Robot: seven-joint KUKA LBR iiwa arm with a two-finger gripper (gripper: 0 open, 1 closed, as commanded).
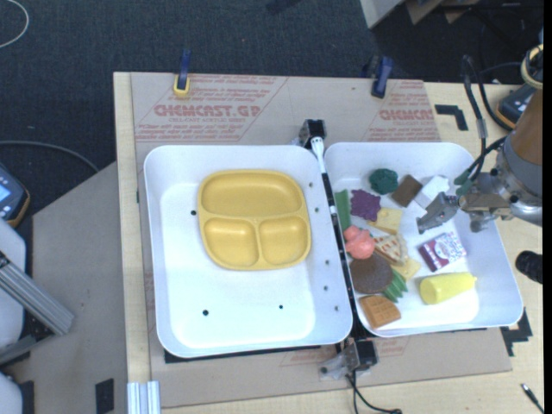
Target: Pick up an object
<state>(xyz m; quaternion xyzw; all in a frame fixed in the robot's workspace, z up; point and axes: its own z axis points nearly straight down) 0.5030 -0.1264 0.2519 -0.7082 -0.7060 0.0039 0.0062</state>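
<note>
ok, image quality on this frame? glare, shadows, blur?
Camera view: lighting even and soft; the yellow tray throws a faint shadow onto the left bin; mild sheen on that bin's white floor, nothing blown out. The small items in the right bin are low in detail, the hand is slightly soft, and the bench edges run slanted from the oblique angle.

- It looked like a robotics lab or test cell, not a home.
- The tabletop (138,231) was a bare board printed with a maker's name, held by blue clamps (183,74) at its far edge.
- Two shallow white bins (172,317) sat side by side on it.
- Cables (473,102) trailed near the grey arm (526,145), over dark carpet (129,24).
- An aluminium frame rail (34,296) stood at the left.
</note>
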